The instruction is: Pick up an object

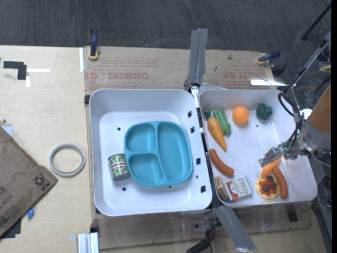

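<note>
Reaching in from the right, the gripper (272, 157) hangs low over the right bin (247, 96), near that bin's right wall, its tip just above a small orange piece (269, 167) beside the pizza slice (268, 186). Whether anything sits between its fingers I cannot tell, nor how they stand.

Inside the right bin lie a carrot (217, 133) touching a green cucumber (222, 121) toward the left wall, an orange (240, 114) and a broccoli floret (264, 111) toward the far wall, a sausage (221, 162) in the middle, and a small carton (234, 188) at the near wall. A second sausage (280, 182) lies just beside the pizza slice.

The left bin (142, 96) holds a teal divided plate (158, 153) with a small can (118, 166) touching its left edge. A tape ring (67, 159) and a cardboard box (18, 178) rest on the table (42, 104) left of the bins.
</note>
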